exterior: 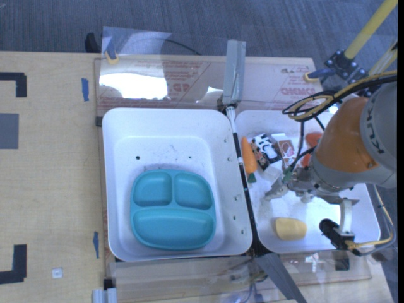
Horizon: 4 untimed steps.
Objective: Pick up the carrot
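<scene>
The carrot [249,156] is a short orange piece with a green end. It lies along the left wall of the right bin [363,216], close to the divider. My gripper [286,186] hangs over the middle of that bin, to the right of the carrot and a little nearer the front, apart from it. The orange wrist band [344,141] and grey arm cover the bin's right part. Nothing shows as held.
A black-and-white packet [267,149] lies just right of the carrot, with a red-orange item [308,145] partly under the arm. A pale yellow block [290,228] sits near the front of the right bin. The left bin [120,137] holds a teal divided plate [172,208].
</scene>
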Each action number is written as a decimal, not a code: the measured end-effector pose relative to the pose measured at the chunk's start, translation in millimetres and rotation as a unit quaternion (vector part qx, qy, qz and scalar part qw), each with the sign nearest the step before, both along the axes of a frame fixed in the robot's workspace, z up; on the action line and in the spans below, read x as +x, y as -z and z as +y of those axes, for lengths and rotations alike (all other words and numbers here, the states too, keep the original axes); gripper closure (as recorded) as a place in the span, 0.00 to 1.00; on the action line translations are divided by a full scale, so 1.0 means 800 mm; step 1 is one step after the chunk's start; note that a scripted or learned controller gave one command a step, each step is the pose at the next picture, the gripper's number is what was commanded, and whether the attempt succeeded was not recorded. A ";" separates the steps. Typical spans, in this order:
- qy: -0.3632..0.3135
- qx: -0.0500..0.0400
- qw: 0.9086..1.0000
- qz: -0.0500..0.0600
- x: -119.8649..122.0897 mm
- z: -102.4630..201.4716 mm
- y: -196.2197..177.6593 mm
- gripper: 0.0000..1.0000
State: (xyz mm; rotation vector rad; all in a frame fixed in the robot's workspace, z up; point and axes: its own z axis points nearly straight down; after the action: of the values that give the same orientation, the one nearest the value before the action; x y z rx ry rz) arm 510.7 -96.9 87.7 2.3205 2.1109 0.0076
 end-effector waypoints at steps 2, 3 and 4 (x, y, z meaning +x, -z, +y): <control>-0.085 -0.001 0.996 -0.001 0.012 -0.009 -0.201 1.00; -0.201 -0.003 0.980 0.001 -0.038 -0.080 -0.253 1.00; -0.201 -0.002 0.980 0.001 -0.038 -0.079 -0.253 0.00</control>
State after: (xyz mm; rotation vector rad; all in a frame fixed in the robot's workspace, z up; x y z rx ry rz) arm 480.6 -160.2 290.0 1.8476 2.5344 0.0010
